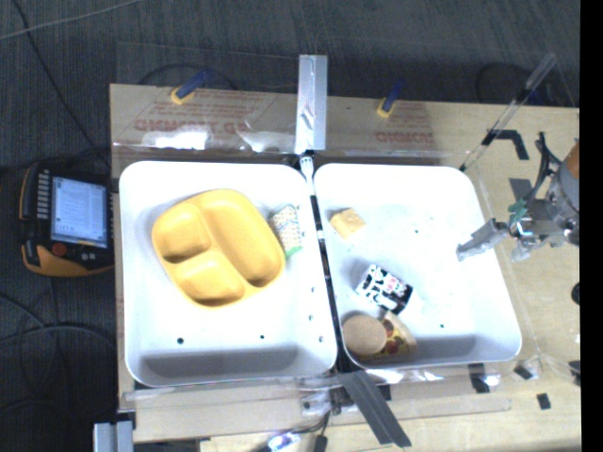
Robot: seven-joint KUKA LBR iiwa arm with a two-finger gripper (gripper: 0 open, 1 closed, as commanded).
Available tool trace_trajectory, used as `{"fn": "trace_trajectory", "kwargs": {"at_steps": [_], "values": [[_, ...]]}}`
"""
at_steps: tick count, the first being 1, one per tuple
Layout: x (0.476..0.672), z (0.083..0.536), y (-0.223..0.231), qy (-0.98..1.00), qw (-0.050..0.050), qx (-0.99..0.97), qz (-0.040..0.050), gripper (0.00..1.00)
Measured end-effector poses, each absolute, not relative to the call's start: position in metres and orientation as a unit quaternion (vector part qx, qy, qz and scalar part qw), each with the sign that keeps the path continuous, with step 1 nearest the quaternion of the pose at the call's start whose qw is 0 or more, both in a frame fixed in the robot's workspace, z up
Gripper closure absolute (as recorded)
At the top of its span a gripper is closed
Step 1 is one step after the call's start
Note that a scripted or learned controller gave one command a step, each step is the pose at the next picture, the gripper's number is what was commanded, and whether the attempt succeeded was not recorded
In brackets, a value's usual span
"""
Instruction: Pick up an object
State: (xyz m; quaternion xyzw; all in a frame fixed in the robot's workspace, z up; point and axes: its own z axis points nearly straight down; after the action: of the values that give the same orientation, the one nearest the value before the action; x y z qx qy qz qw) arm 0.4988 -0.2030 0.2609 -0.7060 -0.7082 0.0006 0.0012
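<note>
The right bin (443, 196) holds a pale yellow chunk (347, 222) near its upper left. A black-and-white patterned object (386, 288) lies lower down, and a brown round object (364, 335) sits at the front left corner with a small colourful item (401, 343) against it. In the left bin (141, 347) a yellow divided plate (217, 246) lies beside a small patterned packet (286, 228) at the dividing wall. My gripper (513, 226) hovers over the right bin's right rim, away from all the objects, with nothing seen in it.
A metal post (312, 102) stands behind the wall between the bins. An orange-and-black pendant with a screen (68, 217) lies left of the bench. Yellow clamps (191, 88) (388, 104) sit along the back board. The right half of the right bin's floor is bare.
</note>
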Motion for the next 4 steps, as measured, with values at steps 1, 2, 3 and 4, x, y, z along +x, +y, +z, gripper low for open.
{"fn": "trace_trajectory", "kwargs": {"at_steps": [1, 2, 3, 4], "values": [[0.501, 0.174, -0.139, -0.580, 0.002, -0.815, 0.0012, 0.00], [0.518, 0.102, -0.109, -0.600, 0.001, -0.800, 0.0006, 0.00], [0.489, 0.091, -0.166, -0.554, -0.005, -0.833, -0.0051, 0.00], [0.490, 0.100, -0.165, -0.554, -0.004, -0.832, -0.0060, 1.00]]}}
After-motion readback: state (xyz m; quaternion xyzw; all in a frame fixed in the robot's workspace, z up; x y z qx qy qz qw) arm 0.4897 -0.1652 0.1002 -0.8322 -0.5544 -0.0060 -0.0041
